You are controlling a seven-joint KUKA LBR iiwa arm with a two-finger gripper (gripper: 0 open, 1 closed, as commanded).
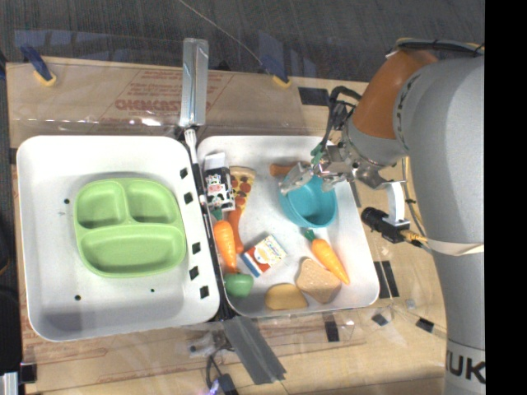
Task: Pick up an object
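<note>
Gripper point(313, 174) sits low at the upper right of the frame, right over the blue cup point(311, 206) in the right bin point(362, 257); it seems to touch the rim, but whether it grips I cannot tell. Green tray point(129, 225) lies in the left bin point(41, 220).

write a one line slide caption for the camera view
Gripper poised at blue cup in the toy-food bin; green tray sits left.
</note>
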